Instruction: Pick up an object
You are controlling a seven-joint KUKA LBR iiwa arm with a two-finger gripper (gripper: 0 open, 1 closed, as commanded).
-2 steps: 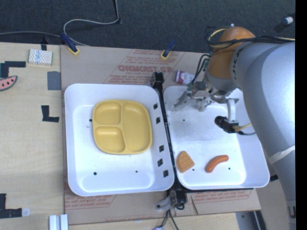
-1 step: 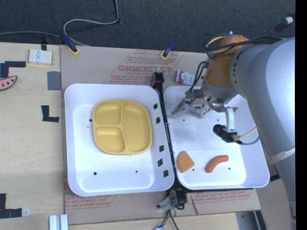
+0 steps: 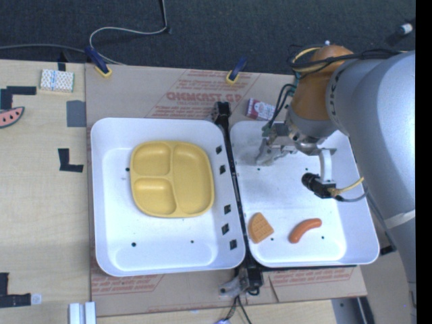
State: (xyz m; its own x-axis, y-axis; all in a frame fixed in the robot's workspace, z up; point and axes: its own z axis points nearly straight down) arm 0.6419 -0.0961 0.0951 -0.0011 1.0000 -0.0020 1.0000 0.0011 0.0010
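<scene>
1. Looking down at your bench, you've got two shallow white bins side by side: the left bin (image 3: 108, 181) and the right bin (image 3: 351, 241), sitting on a sheet of brown cardboard (image 3: 196, 96).
2. Your arm (image 3: 378, 113) comes in from the right, grey with the orange band (image 3: 314, 93) above the wrist, and the gripper (image 3: 270, 152) is down over the upper left part of the right bin, close to the divider between the bins.
3. Honestly you can't tell from this angle whether it's open or closed, it's just too small and murky there. Nothing visible is caught in it.
4. Stuff you could grab: a small sausage (image 3: 305, 230) lies on the floor of the right bin near its front edge, and a tan cracker-looking piece (image 3: 260, 227) sits just to its left. Both are well apart from the gripper, toward the front of the bin, on the opposite end from where the gripper hangs.
5. The left bin holds a yellow divided plate (image 3: 172, 179), three compartments, lying flat in the upper middle of that bin.
6. A small red and white packet (image 3: 258, 109) lies on the cardboard behind the right bin, near the wrist.
7. Two yellow and blue clamps (image 3: 100, 62) pin the cardboard's back edge.
</scene>
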